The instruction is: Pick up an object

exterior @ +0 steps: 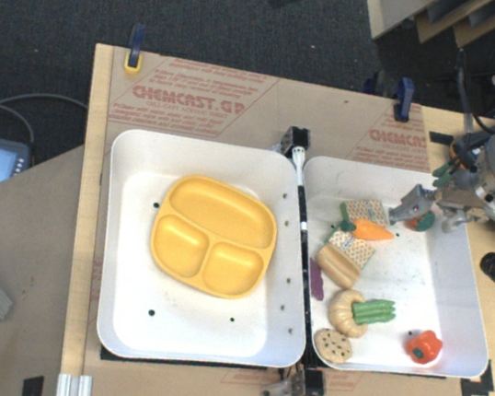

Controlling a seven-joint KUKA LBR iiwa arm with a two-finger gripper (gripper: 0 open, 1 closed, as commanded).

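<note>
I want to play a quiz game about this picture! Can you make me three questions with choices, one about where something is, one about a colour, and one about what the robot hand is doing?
1. Where is the yellow plate?
A. in the left bin
B. in the right bin
C. on the floor

2. What colour is the small round toy in the near right corner of the right bin?
A. blue
B. red
C. white

3. Is the tool holding a toy?
A. yes, the carrot
B. yes, the cookie
C. no, nothing sits between its fingers

Answers: 1 A, the plate lies in the left bin. 2 B, it is red with an orange tinge. 3 C, the carrot lies on the bin floor, and the cookie lies at the near edge.
</note>
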